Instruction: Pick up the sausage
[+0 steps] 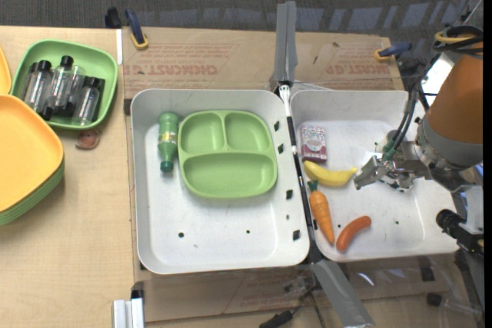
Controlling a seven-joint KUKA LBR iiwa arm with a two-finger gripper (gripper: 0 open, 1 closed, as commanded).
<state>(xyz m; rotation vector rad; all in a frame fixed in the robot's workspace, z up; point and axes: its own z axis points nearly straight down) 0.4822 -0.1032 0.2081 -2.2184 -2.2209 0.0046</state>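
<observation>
The sausage [353, 232] lies on the floor of the right bin [400, 238], toward its near edge, tilted with its right end slightly farther. Just left of it a carrot [320, 213] lies along the bin's left wall, its green top pointing far. Beyond the carrot rests a banana [330, 173], and farther still a small pink packet [313, 141].

The pincer [372, 172] hangs over the middle of the right bin, just right of the banana and beyond the sausage, apart from it. Whether its fingers are released or clenched I cannot tell; nothing shows between them.

In the left bin [161, 242] sit a green divided plate [227, 153] and, just left of it, a green bottle [167, 140]. On the tabletop [77, 242] at far left stand a green tray [104, 69] holding dark bottles [61, 90], and stacked orange plates [27, 157].
</observation>
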